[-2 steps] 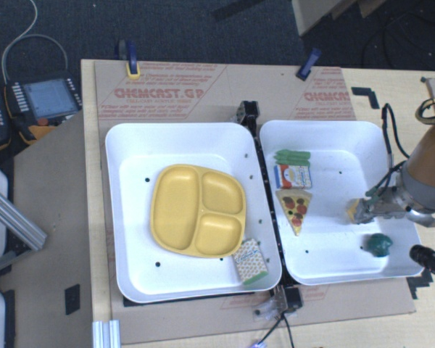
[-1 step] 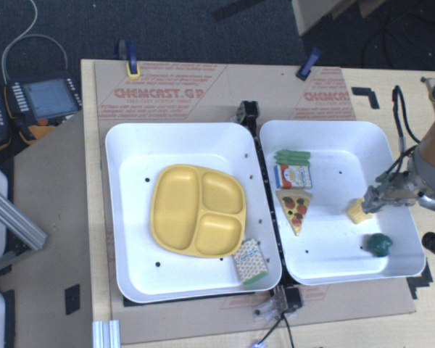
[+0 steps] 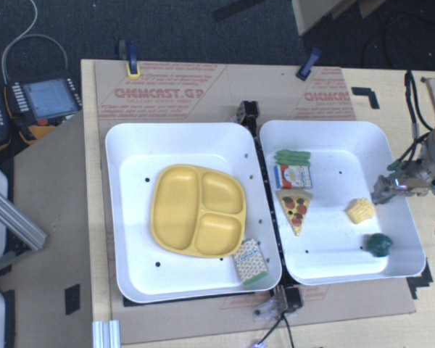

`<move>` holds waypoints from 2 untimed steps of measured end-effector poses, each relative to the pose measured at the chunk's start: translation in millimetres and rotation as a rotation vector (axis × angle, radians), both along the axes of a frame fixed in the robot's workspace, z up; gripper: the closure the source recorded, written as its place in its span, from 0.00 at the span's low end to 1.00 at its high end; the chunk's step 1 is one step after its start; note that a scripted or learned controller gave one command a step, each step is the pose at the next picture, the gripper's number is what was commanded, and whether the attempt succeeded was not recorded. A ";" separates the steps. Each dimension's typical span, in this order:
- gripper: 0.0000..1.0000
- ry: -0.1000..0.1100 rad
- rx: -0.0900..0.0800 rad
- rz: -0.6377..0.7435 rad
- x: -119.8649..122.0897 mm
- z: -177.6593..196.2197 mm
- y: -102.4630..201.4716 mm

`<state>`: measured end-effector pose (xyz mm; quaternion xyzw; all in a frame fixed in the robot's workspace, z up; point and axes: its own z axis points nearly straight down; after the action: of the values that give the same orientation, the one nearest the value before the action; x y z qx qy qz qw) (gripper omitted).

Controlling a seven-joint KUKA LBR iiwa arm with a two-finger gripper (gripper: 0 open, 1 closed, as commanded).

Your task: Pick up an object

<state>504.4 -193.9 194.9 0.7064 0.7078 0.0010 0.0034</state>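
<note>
Holding 1 yellow plate (image 3: 197, 210), 1 box (image 3: 250, 260): left bin (image 3: 123, 194).

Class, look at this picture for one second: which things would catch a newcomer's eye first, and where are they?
The big yellow divided plate fills the middle of the left bin. In the right bin, a pizza slice lies near the left wall, with a yellow block and a dark green ball toward the right, near the gripper.
</note>
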 end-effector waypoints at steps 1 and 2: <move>1.00 0.001 0.000 -0.001 1.2 23.0 -0.4; 1.00 0.007 0.006 0.004 11.8 19.2 45.0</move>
<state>516.3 -148.9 214.1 0.7052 0.7090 0.0007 -0.0009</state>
